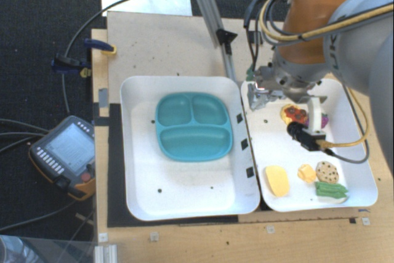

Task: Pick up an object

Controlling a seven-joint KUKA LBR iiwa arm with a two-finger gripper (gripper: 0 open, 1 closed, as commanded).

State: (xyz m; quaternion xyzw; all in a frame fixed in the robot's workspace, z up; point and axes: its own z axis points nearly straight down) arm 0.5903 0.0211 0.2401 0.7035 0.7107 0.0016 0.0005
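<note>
Four items, near edge of right bin (369,191): yellow piece (277,180), small yellow chunk (306,173), speckled cookie (327,172), green piece (331,191).
Left bin (138,194): teal divided plate (194,127).
Farther back, right bin: red-orange object (295,114).
Gripper (259,97): at that bin's far left corner; finger state cannot be told.

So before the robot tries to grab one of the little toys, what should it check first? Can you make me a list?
1. Toys are there to pick: yellow piece, cookie and green piece lie in the right bin. Ok.
2. Those toys lie in the open, with no arm above them. Ok.
3. Gripper is over the right bin: it sits at the bin's far left corner, away from those toys. Not ok yet.
4. Fingers ready to close: cannot tell.
5. Red and yellow toy is partly hidden by the wrist. Cannot tell if it can be grabbed.
6. Teal plate rests in the left bin, out of the way. Ok.
</note>
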